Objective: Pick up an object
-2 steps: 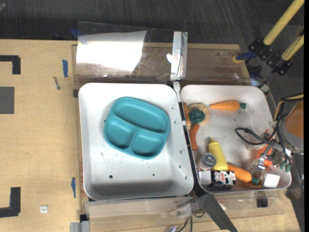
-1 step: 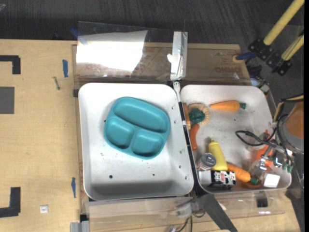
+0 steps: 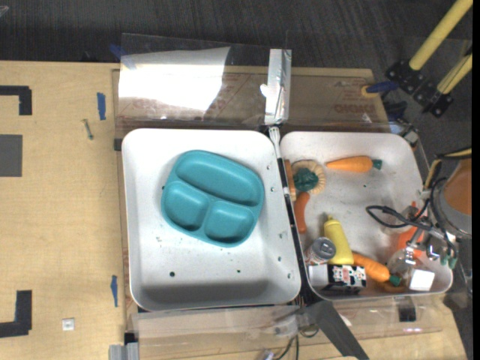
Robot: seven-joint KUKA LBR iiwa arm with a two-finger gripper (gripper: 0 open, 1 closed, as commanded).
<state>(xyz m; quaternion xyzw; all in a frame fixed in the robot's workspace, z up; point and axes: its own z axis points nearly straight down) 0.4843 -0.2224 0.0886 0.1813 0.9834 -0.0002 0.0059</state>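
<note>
The gripper [image 3: 421,265] is sitting low at the right bin's [image 3: 390,142] near-right corner; whether it is gripping anything cannot be told. Toy carrots [image 3: 349,164] are crowding the rim, while the teal divided plate [image 3: 212,196] is lying in the left bin [image 3: 142,223].

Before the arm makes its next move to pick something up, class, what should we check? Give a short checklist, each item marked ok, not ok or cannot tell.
1. Objects available in the right bin: ok; a toy carrot and a yellow bottle lie there.
2. Toy carrot free of neighbours: ok, it lies apart near the far wall.
3. Yellow bottle free of neighbours: not ok, items crowd its lower end.
4. Gripper position: ok, low at the bin's right side.
5. Fingers' state: cannot tell.
6. Left bin contents: ok, a teal divided plate.
</note>
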